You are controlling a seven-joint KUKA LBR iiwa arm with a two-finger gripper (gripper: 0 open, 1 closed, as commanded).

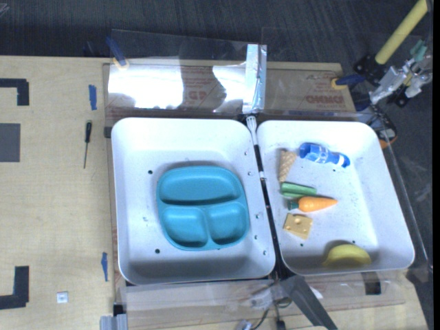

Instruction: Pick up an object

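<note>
1. Nearest the front edge, a rounded yellow plastic toy fruit (347,254) lies in the right white bin (395,184), close against its front wall.
2. Just behind it and to the left, a flat yellow toy cheese wedge with holes (298,225) lies on the bin floor, apart from the fruit.
3. Next back, an orange toy carrot (316,203) lies sideways, tip pointing right. A green toy bean pod (298,189) lies alongside it, touching or nearly touching its far side.
4. Beyond those, a tan toy ice-cream cone (286,163) rests near the bin's left wall, narrow end towards the pod.
5. To the cone's right, a blue and white plastic toy (323,155) lies on its side; its exact form is too blurred to tell.
6. In the left white bin (130,184), a teal plastic plate with three compartments (201,205) sits about centred, the large compartment farthest from the front.
7. On the wooden bench (48,205) to the left, a thin dark screwdriver (86,143) lies well apart from the bins.
8. Behind both bins, a clear glossy panel (185,81) catches bright glare.
9. Farthest, at the upper right, a yellow rod (405,23) slants over dark floor.
</note>
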